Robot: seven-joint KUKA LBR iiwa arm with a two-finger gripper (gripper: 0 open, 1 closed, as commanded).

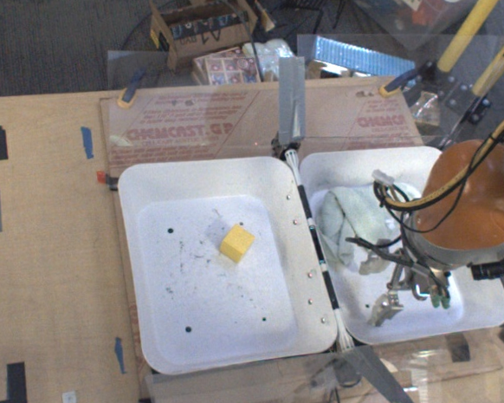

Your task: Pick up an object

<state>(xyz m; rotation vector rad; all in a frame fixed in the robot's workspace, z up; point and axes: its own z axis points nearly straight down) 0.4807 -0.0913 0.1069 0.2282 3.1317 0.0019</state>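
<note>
You are looking down at a slant on a pale wooden table [50,282] with a dark carpeted floor and a clutter of cardboard boxes [207,21] at the far side, and two shallow white bins side by side. The left bin [147,196] carries a small yellow block [236,244], a little far and right of its middle, lying alone among dark specks. The right bin [478,309] holds a pale, crumpled, cloth-like thing [349,219] at its left part. The arm [473,196] reaches in from the right over that bin, and its hand [407,295] hangs low near the bin's near side, just right of the cloth; you cannot tell how wide it stands, and nothing shows between its fingers. Judging by looks, the block is light and stiff with flat faces, so you would do best to close on two opposite sides from above. The cloth looks soft and limp, likely to sag or slip; pinch a raised fold rather than a flat edge.
</note>
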